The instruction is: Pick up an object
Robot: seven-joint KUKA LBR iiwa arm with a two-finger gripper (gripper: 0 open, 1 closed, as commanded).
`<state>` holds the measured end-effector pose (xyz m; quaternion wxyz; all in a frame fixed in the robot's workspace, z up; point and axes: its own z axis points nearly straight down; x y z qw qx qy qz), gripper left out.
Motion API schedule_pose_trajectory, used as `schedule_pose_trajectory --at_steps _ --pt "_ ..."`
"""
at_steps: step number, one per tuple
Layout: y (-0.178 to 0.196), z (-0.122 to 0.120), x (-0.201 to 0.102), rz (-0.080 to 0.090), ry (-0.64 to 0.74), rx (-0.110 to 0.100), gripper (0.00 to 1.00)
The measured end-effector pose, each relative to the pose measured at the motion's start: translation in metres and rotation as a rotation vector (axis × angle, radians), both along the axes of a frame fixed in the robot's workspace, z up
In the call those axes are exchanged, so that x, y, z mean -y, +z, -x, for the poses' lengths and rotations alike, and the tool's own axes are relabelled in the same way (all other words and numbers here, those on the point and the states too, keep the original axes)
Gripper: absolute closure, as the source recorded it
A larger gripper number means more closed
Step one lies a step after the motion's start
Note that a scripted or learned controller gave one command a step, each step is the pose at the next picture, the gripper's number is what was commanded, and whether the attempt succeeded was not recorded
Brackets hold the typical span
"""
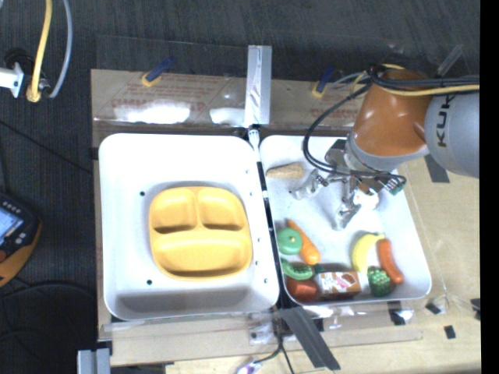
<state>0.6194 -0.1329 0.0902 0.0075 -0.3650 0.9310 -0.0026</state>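
Banana (363,249): nearest thing to the gripper, lying in the right bin (413,232) toward its near right corner, touching a small orange sausage-shaped toy (389,260) on its right.
Handling: looks like a hard, light plastic toy, smooth and curved, so likely to slip; I would take it across its narrow middle, not along its length.
Other toys: carrot (304,244) with a green disc (289,241) beside it, a box (337,282) and a green piece (378,280) along the near wall, a pale bread-like piece (285,171) at the far left corner.
Gripper (348,205): over the bin's bare middle, just above the banana and apart from it.
Fingers: spread apart, nothing between them.
Arm: grey with orange band, reaching in from the right.
Left bin (117,209): holds a yellow tray (200,231).
Bench (448,240): carries both bins side by side.
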Motion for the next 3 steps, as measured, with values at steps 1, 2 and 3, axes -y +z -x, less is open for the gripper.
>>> schedule_pose_trajectory --at_steps 1,2,3 --pt "0.001 0.071 -0.012 0.001 0.058 -0.001 0.0" --pt "0.003 0.1 -0.031 0.008 0.139 0.023 0.0" --pt "0.018 0.025 0.023 -0.001 0.26 -0.011 0.0"
